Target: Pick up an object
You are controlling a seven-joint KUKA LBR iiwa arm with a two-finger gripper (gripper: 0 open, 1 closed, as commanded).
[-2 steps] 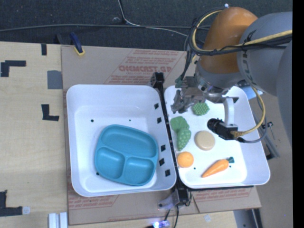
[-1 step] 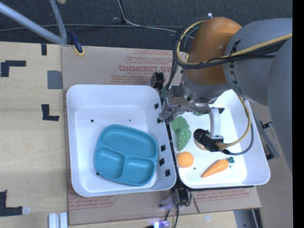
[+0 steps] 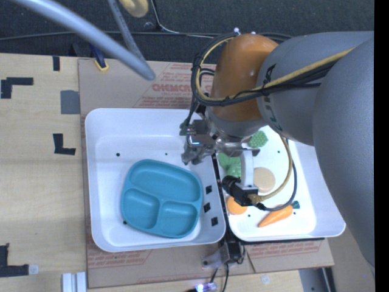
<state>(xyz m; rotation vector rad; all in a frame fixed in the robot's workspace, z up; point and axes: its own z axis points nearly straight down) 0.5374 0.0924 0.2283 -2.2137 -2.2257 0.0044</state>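
Left bin [image 3: 103,163]: white plastic, smooth, with a faint sheen, as we read it.
Right bin [image 3: 316,215]: the same white plastic, smooth.
Divided tray [image 3: 161,198]: teal plastic, smooth, satin finish with soft highlights.
Carrot [image 3: 276,215]: orange, we take it for moulded plastic, slightly glossy.
Round disc [image 3: 264,177]: pale tan, matt.
Green piece [image 3: 260,139]: bumpy, textured surface.
Arm shell [image 3: 328,84]: grey, smooth, semi-matt; we note a glossy orange band [image 3: 237,72].
Tool [image 3: 200,140]: dark metal-looking parts, dull.
Tabletop [image 3: 36,187]: light wood grain, matt.
Cardboard sheet [image 3: 164,87]: brown, matt, printed red.
Backdrop [image 3: 273,5]: dark, rough cloth-like weave.
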